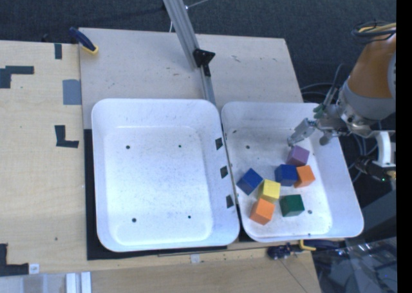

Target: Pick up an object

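Risk: crowding. My pincer (311, 132) hangs spread and empty at one o'clock of the purple cube (298, 155) in the right bin (341, 221). Blue cube (286, 174) and orange cube (304, 176) touch at its six; a finger may jam there.

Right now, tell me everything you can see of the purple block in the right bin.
The purple block is a small cube, matte and pale violet, possibly wood or foam. It sits slightly turned on the floor of the right bin, uppermost of the cluster of blocks. Just below it lie a dark blue block and an orange block; it looks close to or touching the blue one. The hand hovers just above and beside it, not gripping it.
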`<state>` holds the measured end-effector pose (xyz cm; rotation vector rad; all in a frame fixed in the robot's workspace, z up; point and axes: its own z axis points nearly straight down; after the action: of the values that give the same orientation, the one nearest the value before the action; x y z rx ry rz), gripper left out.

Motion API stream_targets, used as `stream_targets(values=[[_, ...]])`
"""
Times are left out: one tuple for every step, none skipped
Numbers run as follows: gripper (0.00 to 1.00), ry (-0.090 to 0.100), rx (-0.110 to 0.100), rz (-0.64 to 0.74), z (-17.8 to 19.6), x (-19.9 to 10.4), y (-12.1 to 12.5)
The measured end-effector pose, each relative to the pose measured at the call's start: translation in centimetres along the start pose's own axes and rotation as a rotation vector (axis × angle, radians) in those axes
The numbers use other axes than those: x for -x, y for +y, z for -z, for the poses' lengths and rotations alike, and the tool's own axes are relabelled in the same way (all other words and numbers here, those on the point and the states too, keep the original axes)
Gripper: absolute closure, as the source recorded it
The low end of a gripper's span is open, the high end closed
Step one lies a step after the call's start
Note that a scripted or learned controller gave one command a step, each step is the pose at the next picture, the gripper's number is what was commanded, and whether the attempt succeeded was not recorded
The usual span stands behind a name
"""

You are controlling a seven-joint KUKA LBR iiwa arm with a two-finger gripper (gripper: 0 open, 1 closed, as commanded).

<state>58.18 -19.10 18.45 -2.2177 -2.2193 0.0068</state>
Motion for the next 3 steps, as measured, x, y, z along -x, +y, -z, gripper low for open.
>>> stream_targets(values=[[0.0,-0.005,0.007,0.0,-6.1,0.3,-0.1],[0.0,-0.002,0.003,0.001,-9.4,0.2,-0.1],[1.0,0.0,0.003,0.002,-8.4,0.1,-0.1]])
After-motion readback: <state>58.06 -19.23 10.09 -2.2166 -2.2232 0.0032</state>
